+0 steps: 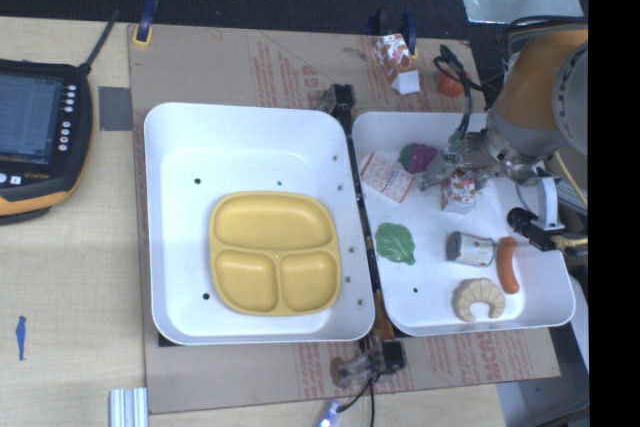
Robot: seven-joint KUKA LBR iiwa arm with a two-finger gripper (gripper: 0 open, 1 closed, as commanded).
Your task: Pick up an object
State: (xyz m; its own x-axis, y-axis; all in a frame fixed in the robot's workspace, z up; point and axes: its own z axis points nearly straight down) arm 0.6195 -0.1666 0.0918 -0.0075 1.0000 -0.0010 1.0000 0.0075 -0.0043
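Observation:
The right bin (430, 315) holds several small items: a purple grape bunch (418, 157), a pink-and-white packet (386, 175), a green leaf (395, 243), a grey can (470, 248), a red sausage (508, 265) and a croissant (480, 299). My gripper (462, 171) reaches in from the right and is low over the bin's upper middle. It is directly above a small red-and-white carton (461, 193) and hides that carton's top. The grape bunch lies just left of the gripper.
The left bin (170, 145) carries a yellow divided plate (273, 251). Beyond the bins, on the cardboard, stand a small carton (397, 55) and a red-orange item (452, 85). A teach pendant (35, 135) lies at far left. The arm's grey body (545, 105) overhangs the right bin's upper right corner.

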